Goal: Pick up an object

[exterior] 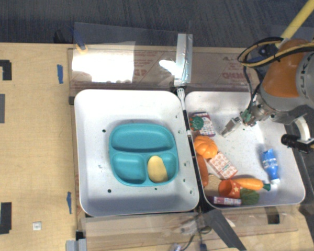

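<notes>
Over the right bin, upper area: gripper hangs above bare white floor, arm coming in from the right with the orange band above the wrist. Fingers look spread apart, nothing between them; one finger points down-left toward the bin's left side. Objects cluster along the right bin's left wall and front edge. Small packet with a green circle sits nearest the gripper, just to its left, apart from it. Below that, an orange pumpkin-like piece, then a red-and-white checked packet touching or just beside it. Front of the bin: a red tomato-like piece, a carrot with green top lying roughly flat, and a thin red-pink bar against the front wall; these three are packed tight, some overlapping. A blue-and-white bottle lies alone near the right wall, well apart from the cluster and below the gripper's level. Left bin holds a teal divided tray; a yellow potato-like object sits in its lower right compartment. Both bins sit side by side, walls touching at the middle.
</notes>
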